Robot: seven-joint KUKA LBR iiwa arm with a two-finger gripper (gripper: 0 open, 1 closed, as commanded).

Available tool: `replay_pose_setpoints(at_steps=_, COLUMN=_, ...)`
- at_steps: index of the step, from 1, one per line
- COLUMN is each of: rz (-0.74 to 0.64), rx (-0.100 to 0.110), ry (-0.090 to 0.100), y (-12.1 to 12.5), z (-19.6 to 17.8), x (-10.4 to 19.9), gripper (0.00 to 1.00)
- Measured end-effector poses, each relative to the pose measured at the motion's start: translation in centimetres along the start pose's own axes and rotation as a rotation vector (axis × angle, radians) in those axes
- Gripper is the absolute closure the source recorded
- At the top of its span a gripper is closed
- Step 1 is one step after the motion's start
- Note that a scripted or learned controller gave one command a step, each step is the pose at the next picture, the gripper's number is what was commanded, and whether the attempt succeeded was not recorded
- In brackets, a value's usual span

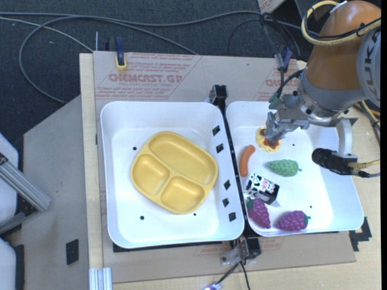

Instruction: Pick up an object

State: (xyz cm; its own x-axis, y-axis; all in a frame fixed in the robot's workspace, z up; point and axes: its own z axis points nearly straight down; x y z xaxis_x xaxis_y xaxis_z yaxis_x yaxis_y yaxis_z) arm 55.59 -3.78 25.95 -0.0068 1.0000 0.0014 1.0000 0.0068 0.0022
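**2 white bins on the tabletop, with the pincer low over the right one**

The left bin (115, 162) holds 1 yellow divided plate (174, 171) with 3 compartments, lying near its middle. The right bin (338, 204) holds 6 small items: a yellow and red toy (266, 140) at the upper left, an orange carrot (246, 160) beside the divider, a green vegetable (283, 167) near the centre, a black-and-white cow-patterned block (262, 187) below the carrot, and 2 purple grape bunches (259, 212) (292, 221) along the near edge. The pincer (273, 133) sits directly above the yellow and red toy; whether it is wide, narrow or gripping cannot be told.
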Motion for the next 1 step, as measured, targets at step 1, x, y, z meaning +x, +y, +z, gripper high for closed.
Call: replay_pose_setpoints(at_steps=1, rz=0.0, rx=0.0, ry=0.001, y=1.78, z=-0.1, x=5.55, gripper=1.0)
